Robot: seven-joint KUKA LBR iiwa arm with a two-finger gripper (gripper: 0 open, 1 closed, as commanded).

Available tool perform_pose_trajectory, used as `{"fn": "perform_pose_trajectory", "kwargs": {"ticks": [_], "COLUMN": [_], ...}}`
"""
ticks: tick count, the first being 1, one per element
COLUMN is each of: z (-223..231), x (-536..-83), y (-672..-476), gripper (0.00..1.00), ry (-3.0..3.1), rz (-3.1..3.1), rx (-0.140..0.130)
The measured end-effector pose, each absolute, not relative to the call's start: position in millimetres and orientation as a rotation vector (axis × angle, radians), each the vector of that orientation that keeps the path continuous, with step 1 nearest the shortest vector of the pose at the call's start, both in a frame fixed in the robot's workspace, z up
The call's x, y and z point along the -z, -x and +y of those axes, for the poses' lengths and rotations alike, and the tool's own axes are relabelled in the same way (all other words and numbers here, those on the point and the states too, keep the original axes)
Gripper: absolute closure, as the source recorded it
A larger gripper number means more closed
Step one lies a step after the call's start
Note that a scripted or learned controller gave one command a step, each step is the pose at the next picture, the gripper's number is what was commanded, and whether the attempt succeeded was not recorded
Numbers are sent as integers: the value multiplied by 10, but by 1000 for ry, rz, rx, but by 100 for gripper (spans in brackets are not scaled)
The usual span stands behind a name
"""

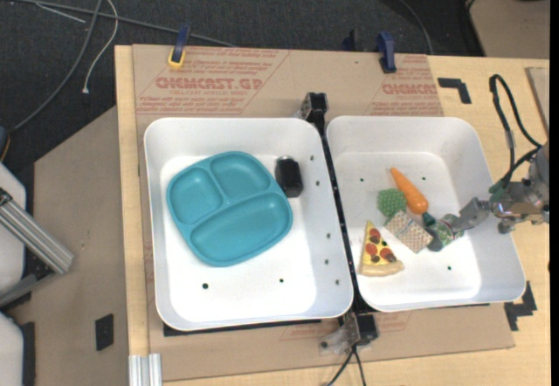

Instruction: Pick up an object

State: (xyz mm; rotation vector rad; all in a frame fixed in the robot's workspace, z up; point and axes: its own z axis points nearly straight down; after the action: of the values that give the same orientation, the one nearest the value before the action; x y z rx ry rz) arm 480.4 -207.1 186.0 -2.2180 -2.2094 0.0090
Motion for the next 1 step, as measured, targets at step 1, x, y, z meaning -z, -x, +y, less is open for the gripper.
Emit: {"fn": "perform_pose_trajectory", "kwargs": {"ticks": [1], "z": [-2068], "x": [-1914], "y": [-4836], "gripper": [0], "ry": [2221], "rz": [-2221], "rx": [0]}}
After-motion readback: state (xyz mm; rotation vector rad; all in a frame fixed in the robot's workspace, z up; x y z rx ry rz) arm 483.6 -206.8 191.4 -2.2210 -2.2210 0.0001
